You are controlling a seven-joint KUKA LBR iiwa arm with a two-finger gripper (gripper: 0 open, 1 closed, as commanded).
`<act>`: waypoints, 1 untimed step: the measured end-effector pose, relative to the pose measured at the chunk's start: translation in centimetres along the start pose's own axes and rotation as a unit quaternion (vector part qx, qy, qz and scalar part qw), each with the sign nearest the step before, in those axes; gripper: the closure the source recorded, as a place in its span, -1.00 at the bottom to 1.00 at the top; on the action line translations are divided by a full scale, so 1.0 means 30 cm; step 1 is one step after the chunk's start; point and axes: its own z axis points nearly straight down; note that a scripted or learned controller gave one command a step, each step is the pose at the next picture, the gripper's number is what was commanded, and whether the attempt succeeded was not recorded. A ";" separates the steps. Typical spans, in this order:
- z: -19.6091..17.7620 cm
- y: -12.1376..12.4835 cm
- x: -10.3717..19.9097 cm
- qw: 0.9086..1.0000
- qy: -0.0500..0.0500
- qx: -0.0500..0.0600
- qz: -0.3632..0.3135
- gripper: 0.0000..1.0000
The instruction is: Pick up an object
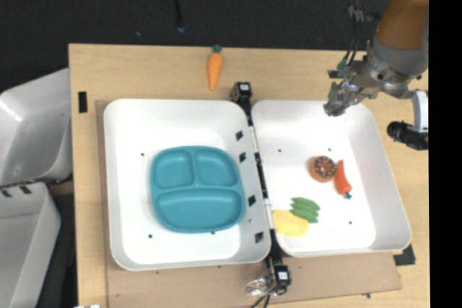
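The right bin [361,133] holds a brown donut-like toy [323,168], a red chili pepper [342,179] leaning against it, a green pea pod [305,208] and a yellow piece [290,224] near the front left corner. My gripper [336,106] hangs over the bin's far edge, well above and behind those toys, with nothing seen in it. The left bin [123,155] holds a teal divided plate [196,188].
An orange toy carrot [214,68] lies on the wooden bench behind the left bin. A black clip [241,91] sits at the seam between the bins. White equipment [29,126] stands at the far left.
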 end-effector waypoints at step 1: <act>-0.021 -0.004 0.187 1.000 0.000 0.001 0.000 1.00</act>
